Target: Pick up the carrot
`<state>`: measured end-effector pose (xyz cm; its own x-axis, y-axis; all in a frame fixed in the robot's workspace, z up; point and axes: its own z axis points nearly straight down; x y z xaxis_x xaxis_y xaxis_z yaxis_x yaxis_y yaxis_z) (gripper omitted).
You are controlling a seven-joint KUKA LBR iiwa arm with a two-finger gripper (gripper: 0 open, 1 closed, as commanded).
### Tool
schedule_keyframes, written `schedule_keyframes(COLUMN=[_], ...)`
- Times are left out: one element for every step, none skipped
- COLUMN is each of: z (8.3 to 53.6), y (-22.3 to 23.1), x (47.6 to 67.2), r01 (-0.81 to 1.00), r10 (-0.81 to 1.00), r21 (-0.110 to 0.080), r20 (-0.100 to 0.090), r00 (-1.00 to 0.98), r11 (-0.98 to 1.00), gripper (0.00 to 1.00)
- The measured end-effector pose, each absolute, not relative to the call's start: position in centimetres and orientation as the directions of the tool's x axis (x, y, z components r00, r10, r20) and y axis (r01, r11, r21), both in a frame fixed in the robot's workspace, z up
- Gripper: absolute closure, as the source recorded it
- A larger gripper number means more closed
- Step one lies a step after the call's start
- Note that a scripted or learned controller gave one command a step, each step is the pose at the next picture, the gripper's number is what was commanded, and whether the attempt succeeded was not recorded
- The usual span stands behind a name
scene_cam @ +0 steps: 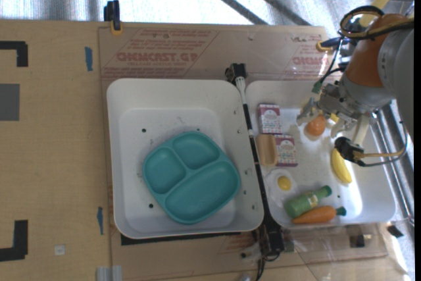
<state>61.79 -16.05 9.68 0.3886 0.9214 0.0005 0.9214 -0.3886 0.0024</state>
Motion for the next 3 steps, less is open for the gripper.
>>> schedule_keyframes(z=[8.7,8.7,8.7], y=[-19.3,-20.2,-19.7], x=[64.1,66.6,66.5], r01=[0.986,0.980,0.994], r10=[0.986,0.980,0.994], r21=[0.000,-0.045,-0.023], r20=[0.003,0.031,0.012], r00=[0.165,0.197,-0.110], r11=[-0.165,-0.196,0.111], gripper=[0.00,0.00,0.00])
